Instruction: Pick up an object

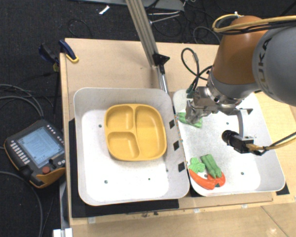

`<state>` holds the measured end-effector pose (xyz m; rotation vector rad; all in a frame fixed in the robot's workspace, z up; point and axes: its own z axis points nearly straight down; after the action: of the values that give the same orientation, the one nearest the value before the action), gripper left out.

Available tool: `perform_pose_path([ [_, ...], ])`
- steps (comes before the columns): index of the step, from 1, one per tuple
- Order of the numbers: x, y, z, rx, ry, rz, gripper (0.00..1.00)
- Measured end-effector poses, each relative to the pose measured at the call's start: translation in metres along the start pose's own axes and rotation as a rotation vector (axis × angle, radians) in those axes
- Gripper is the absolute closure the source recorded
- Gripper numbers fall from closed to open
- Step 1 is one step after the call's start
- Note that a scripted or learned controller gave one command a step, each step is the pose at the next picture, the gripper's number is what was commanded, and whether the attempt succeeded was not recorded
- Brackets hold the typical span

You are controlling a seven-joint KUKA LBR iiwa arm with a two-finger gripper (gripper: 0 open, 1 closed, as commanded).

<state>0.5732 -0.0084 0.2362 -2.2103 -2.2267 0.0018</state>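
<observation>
Nearest me, the carrot toy (207,174) lies at the right bin's (266,174) near edge. Farther in, my gripper (192,116) hangs over a green piece (195,123) by the bin's left wall, so I judge this the descent. Next comes closing on that piece.

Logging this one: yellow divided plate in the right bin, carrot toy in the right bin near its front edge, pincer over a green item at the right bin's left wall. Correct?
One error: the yellow divided plate lies in the left bin, as the camera view shows. The carrot toy in the right bin and the pincer over the green item stand.
</observation>
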Motion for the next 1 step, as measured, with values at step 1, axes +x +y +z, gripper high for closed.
perform_pose_path([
  [1, 0.0463, -0.0163, -0.0022, -0.002, 0.0, -0.001, 1.0],
])
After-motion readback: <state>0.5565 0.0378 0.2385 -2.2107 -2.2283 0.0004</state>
